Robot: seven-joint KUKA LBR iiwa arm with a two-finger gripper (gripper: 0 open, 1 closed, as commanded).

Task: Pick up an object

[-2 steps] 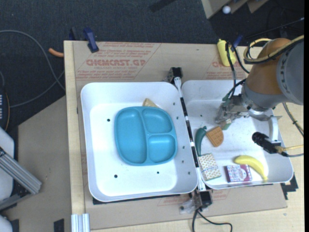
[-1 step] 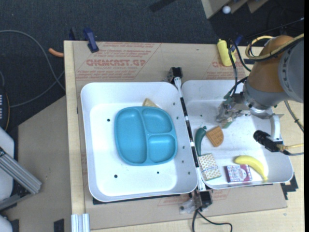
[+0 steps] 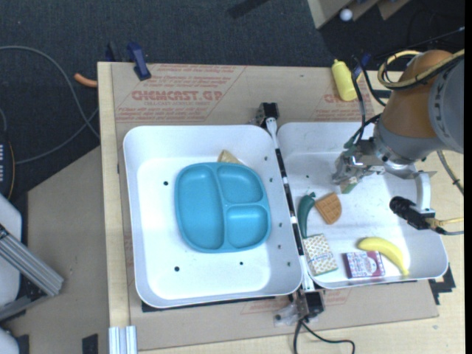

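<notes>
No object is seen in the gripper (image 3: 352, 171), so the step in hand is judged to be the approach, with the pick itself not yet made. The gripper is carried low over the right bin (image 3: 318, 152) by the grey arm (image 3: 410, 121). Whether it is spread or clenched cannot be made out from above, as the mechanism is seen as a small tangle of metal.

Places are given from the brown biscuit (image 3: 329, 209), which lies near the middle of the right bin. The gripper is found up and to the right of the biscuit, near it but apart from it, over bare white floor. A green pepper (image 3: 305, 213) lies just to the left of the biscuit, along the bin's left wall. A patterned packet (image 3: 320, 254) lies below the biscuit, and a purple and red box (image 3: 364, 265) lies below and to the right. A banana (image 3: 386, 251) is curved just above that box, well to the lower right of the biscuit. A blue divided plate (image 3: 221, 206) rests well to the left of the biscuit, in the left bin (image 3: 153, 198).

The biscuit is judged the closest candidate. A short shift down and to the left would be called for, then a descent until the biscuit is straddled, and only then a closing and a lift. Since the biscuit lies flat, a low, well-centred grasp would be needed; the pepper close beside it could be nudged.
</notes>
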